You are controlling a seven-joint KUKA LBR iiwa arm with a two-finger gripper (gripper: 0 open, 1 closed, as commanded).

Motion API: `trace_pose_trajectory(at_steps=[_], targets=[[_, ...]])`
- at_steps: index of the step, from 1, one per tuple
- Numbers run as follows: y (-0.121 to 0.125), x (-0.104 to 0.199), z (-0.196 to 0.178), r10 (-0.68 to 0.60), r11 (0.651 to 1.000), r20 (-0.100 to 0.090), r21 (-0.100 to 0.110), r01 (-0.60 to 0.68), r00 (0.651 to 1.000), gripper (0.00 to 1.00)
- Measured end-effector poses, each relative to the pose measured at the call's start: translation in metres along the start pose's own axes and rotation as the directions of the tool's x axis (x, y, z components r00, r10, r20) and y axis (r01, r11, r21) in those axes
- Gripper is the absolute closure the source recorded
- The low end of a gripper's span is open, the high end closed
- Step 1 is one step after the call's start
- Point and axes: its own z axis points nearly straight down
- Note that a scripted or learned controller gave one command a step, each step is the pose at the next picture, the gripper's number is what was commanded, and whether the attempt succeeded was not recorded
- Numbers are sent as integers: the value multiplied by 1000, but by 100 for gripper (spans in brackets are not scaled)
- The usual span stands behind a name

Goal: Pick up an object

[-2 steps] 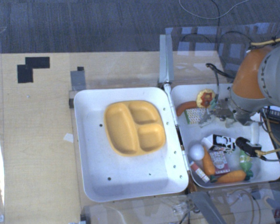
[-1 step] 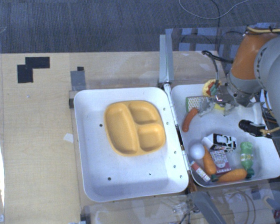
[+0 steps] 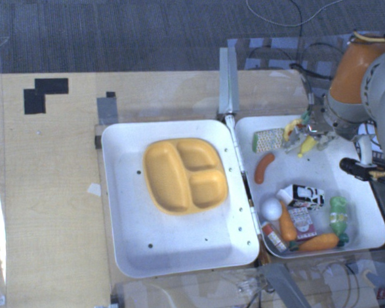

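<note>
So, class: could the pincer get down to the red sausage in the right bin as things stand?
Probably yes. The red sausage lies alone on bare bin floor, apart from the pile, and the pincer is nearby at the same bin's far side.

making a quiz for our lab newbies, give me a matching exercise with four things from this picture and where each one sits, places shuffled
Things:
1. yellow divided tray
2. red sausage
3. white ball
4. green bottle

Places:
A. right bin, near its front right corner
B. left bin, near its middle
C. right bin, by the left wall, just below the pale dotted block
D. right bin, front left, beside an orange carrot

Pairs: 1-B, 2-C, 3-D, 4-A
</note>
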Motion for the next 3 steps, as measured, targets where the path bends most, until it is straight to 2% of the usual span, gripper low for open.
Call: trace_pose_trajectory(at_steps=[1,2,3], targets=[[1,-2,-12,-3,1000,5,-2,3,1000,100],[-12,52,-119,41,999,5,-17,-40,999,100],[-36,60,-138,56,998,5,-14,-56,998,100]])
